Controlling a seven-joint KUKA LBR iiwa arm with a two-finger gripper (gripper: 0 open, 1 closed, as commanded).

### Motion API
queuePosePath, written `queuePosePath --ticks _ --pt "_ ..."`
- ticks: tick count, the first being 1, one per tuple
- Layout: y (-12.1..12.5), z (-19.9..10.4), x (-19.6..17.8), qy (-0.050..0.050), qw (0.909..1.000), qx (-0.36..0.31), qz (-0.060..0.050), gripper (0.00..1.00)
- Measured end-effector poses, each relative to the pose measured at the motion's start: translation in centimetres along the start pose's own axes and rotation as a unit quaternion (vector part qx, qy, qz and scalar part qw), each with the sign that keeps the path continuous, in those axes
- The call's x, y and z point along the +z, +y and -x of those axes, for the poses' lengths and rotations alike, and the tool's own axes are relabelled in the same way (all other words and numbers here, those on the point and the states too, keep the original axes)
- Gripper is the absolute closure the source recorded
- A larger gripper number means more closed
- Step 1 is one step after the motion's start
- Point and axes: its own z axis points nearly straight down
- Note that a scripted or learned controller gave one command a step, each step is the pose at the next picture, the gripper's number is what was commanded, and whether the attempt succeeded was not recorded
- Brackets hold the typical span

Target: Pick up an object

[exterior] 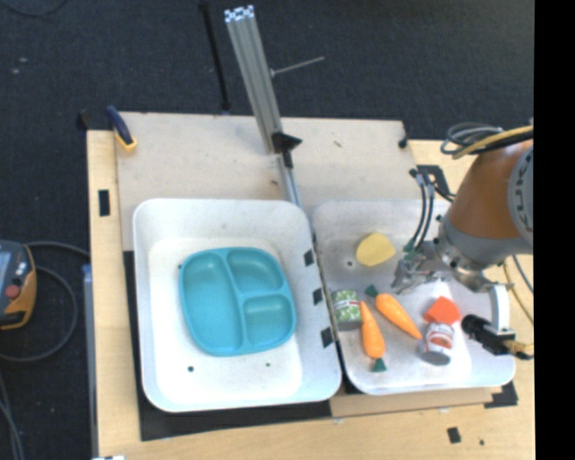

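Camera view: the claw [409, 274] hangs low, just right of the soft yellow toy lump [375, 249], reaching to grab. I cannot tell its grip. Next, close and lift.

Dark speckled carpet [108, 54] is covering the floor all around, almost black. The worktop [207, 162] is sitting on it, a pale wood-coloured board with scuffed, greyish wear across the middle and bits of black tape near its left edge. A silver aluminium rail [260, 85] is leaning in over the far edge, with a checkered marker [239, 13] on its top end. A blue and yellow clamp [121, 128] is gripping the far left corner. Off the left edge, a black cable [54, 269] is looping over the carpet beside an orange and grey handheld box [13, 286]. Light is looking flat and even, no hard shadows.
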Motion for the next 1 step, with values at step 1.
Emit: queuePosePath --ticks 1 --pt "0.78 0.75 -6.06 -0.001 1.0 -0.003 0.002 1.0"
